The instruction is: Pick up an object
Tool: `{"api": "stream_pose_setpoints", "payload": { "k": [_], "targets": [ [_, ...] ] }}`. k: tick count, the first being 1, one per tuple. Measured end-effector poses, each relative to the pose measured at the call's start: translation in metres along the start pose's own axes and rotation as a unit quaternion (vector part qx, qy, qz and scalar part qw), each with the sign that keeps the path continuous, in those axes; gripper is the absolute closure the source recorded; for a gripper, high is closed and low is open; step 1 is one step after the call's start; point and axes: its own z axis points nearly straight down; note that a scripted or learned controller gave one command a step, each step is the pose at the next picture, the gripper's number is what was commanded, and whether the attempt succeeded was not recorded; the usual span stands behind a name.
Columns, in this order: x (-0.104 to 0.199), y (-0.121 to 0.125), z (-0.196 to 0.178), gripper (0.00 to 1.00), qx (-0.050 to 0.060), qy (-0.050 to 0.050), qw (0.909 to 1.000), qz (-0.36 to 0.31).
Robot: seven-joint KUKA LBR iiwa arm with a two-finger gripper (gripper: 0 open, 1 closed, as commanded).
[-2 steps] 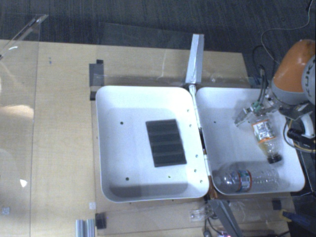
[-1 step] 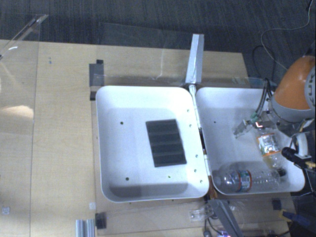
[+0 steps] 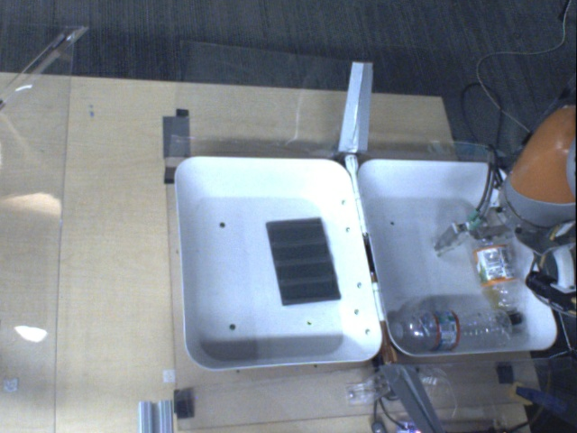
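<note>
In the right bin (image 3: 406,188), my gripper (image 3: 460,234) hangs low at the end of the grey arm with its orange band (image 3: 552,165). Just below and to the right of it, beside the bin's right wall, lies a small orange-and-white packet (image 3: 493,267). I cannot tell whether the gripper touches it. Along the right bin's front wall, a clear plastic bottle (image 3: 451,327) with a blue-grey label lies on its side. In the middle of the left bin (image 3: 207,206), a black ribbed rectangular block (image 3: 303,260) lies flat.
A grey metal strip (image 3: 357,106) stands behind the seam between the bins. Cables (image 3: 514,70) run at the back right. Black clamps (image 3: 176,138) hold the left bin's corners. The wooden bench (image 3: 90,242) stretches to the left.
</note>
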Motion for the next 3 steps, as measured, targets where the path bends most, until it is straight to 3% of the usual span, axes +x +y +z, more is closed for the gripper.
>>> {"api": "stream_pose_setpoints", "payload": {
  "k": [1, 2, 3],
  "targets": [
    [0.001, 0.003, -0.013, 1.0, -0.004, -0.001, 1.0, -0.001],
    [0.001, 0.003, -0.013, 0.0, -0.004, -0.001, 1.0, -0.001],
    [0.001, -0.005, 0.0, 0.0, 0.0, 0.0, 0.9995, -0.03]
  ]
}}
